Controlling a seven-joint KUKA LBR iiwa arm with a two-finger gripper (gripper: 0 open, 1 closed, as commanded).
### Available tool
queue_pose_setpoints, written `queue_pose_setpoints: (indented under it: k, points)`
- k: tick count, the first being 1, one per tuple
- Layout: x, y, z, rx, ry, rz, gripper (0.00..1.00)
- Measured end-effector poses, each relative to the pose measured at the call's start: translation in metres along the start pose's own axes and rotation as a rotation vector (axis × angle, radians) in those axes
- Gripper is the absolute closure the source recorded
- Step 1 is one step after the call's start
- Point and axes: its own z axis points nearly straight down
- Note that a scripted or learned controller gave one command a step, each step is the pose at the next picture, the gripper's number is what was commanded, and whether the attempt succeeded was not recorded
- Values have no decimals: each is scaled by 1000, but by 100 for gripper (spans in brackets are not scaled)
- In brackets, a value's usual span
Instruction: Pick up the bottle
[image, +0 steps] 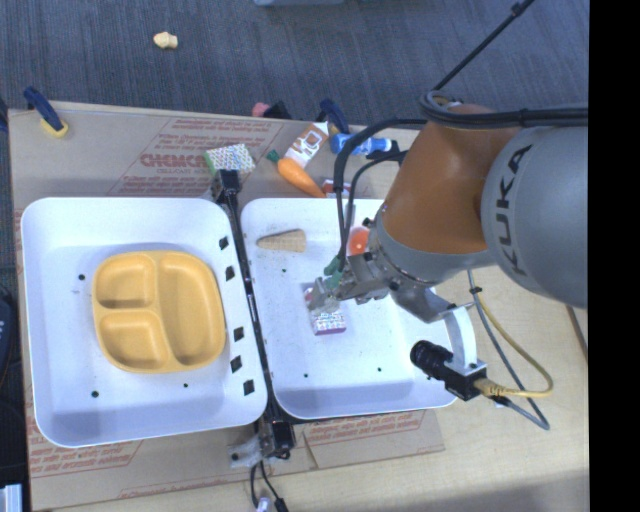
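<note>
I saw a yellow plastic sectioned tray (158, 309) in the white left bin (50, 225); an orange carrot-shaped toy (299, 177); a green-checkered small block (229, 158).

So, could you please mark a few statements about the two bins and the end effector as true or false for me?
1. The yellow divided plate lies in the left bin. True.
2. The end effector is over the left bin. False: it is over the right bin, just above a small patterned packet.
3. The bottle lies on the cardboard beyond the bins. True.
4. The orange carrot lies inside the right bin. False: it lies on the cardboard outside, beside the bottle.
5. A tan cone-shaped piece lies in the right bin. True.
</note>
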Motion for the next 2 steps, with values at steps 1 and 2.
queue_pose_setpoints:
  k: [1, 2]
  points:
    - [-30, -7, 92, 3, 2, -168, 100]
    - [18, 3, 91, 3, 3, -431, 100]
